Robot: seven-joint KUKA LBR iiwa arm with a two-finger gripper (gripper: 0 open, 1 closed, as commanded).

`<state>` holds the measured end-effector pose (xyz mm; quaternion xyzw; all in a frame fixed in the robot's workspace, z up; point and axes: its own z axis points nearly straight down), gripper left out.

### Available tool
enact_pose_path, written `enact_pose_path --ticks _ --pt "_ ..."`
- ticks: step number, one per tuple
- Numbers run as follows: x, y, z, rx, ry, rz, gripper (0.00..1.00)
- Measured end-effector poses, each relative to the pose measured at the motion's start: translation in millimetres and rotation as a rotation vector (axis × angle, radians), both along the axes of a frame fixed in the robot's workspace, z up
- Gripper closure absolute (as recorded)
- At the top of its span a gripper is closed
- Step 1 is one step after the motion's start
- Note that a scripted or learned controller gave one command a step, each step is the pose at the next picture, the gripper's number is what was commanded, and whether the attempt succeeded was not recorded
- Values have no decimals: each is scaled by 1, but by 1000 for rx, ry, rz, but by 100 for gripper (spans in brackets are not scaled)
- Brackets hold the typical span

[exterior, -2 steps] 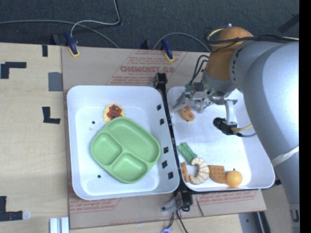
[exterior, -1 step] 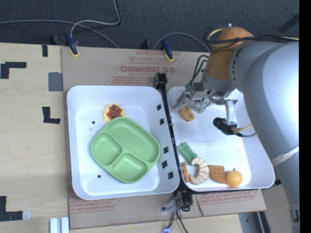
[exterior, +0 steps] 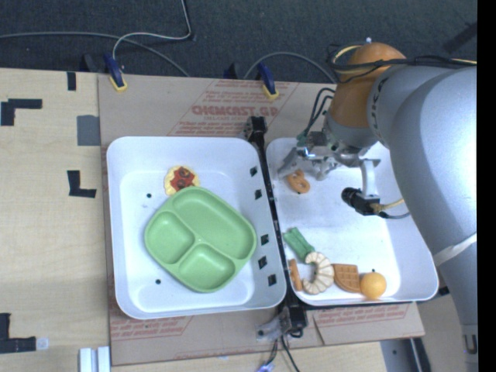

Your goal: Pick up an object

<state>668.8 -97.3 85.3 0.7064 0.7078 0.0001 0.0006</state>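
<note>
Camera view | gripper point(exterior: 304, 161) low in right bin point(exterior: 403, 242), just above small orange-brown toy point(exterior: 298, 182) | jaw opening cannot be told | 1 green tray point(exterior: 200, 239) in left bin point(exterior: 128, 208)

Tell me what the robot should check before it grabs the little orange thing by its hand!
1. Gripper sits above the small orange piece in the right bin: ok.
2. Orange piece lies alone, apart from the other toys: ok.
3. Whether the piece is already grabbed: cannot tell.
4. Green piece, ring-shaped toy and orange ball lie at the bin's near edge, away from the grab: ok.
5. Green divided plate and the small red and yellow toy rest in the left bin, out of the way: ok.
</note>
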Motion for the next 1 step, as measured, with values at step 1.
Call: enact_pose_path --ticks 1 --pt "0 0 10 0 -1 1 100"
